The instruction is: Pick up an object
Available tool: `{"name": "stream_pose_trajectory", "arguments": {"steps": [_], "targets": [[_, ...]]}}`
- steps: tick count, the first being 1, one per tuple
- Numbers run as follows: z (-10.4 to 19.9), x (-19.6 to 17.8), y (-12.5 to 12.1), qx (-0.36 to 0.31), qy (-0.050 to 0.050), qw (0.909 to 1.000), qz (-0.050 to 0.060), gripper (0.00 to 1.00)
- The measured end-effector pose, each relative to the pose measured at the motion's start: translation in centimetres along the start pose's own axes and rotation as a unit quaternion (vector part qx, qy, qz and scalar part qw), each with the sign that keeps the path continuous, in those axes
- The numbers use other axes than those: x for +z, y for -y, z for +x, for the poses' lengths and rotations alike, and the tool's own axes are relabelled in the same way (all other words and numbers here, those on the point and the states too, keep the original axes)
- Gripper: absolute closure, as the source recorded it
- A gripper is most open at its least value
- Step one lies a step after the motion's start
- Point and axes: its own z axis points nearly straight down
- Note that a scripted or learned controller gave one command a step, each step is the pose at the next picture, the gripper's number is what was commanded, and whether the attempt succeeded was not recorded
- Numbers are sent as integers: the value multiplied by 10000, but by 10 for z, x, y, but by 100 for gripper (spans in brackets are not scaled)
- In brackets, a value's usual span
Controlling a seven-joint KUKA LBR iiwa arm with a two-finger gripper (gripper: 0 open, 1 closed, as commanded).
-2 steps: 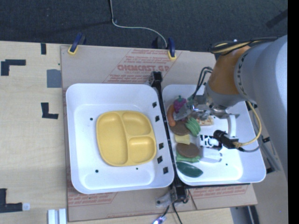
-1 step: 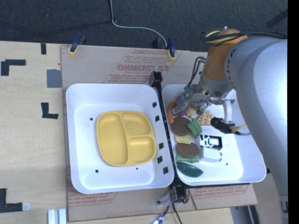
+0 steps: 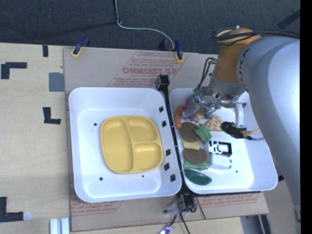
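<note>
Two shallow white bins sit side by side on the bench. The left bin [image 3: 83, 130], well to the left of the gripper, carries one yellow divided plate [image 3: 130, 144] with three compartments, lying flat near the bin's middle.

Along the divider between the bins, a row of small black clips [image 3: 165, 152] runs from top to bottom, to the left of and below the gripper.

The right bin [image 3: 253, 169] holds a cluster of small toy foods, all below or just left of the gripper. Counted down from it: one orange piece [image 3: 179, 114] at the left edge of the cluster, one brown round disc [image 3: 188, 131], one green leafy piece [image 3: 203, 132] touching it, one yellowish slab [image 3: 192, 144], a second brown disc [image 3: 195, 155], and one dark green piece [image 3: 199, 176] lowest of all. One pale cracker-like piece [image 3: 214, 122] lies just below the gripper, and one black-and-white tag [image 3: 220, 148] with a white block below it lies further down.

The gripper [image 3: 202, 106] hangs over the upper left part of the right bin, at the top of the cluster; whether it is closed or released, or grasping anything, I cannot tell. The grey arm [image 3: 273, 91] with its orange band [image 3: 229, 62] comes in from the right.
</note>
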Motion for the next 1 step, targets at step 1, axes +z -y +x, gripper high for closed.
{"name": "stream_pose_trajectory", "arguments": {"steps": [1], "targets": [[49,-96,11,-50,-90,9997,-233,100]]}}
